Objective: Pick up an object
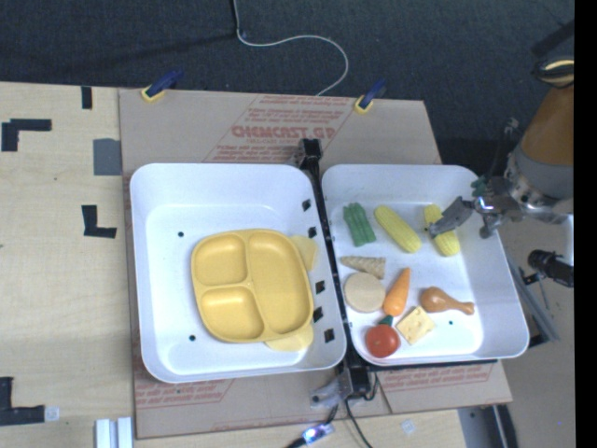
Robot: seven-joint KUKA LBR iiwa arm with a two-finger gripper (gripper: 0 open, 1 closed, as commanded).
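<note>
The right bin (499, 334) holds several toy foods: a green vegetable (358, 223), a corn cob (398, 229), a small yellow piece (447, 241), a tan wedge (366, 266), a round biscuit (365, 293), a carrot (398, 291), a drumstick (445, 301), a cheese cube (415, 326) and a tomato (381, 341). My gripper (469, 222) hangs over the bin's upper right part, open, with nothing between its fingers. Its left finger (454, 216) overlaps the top of the small yellow piece.
The left bin (159, 203) holds a yellow divided plate (252, 283) lying on a pale yellow sheet (289, 340). Both bins sit on cardboard (270, 129) held by clips. The arm (550, 147) enters at the right edge.
</note>
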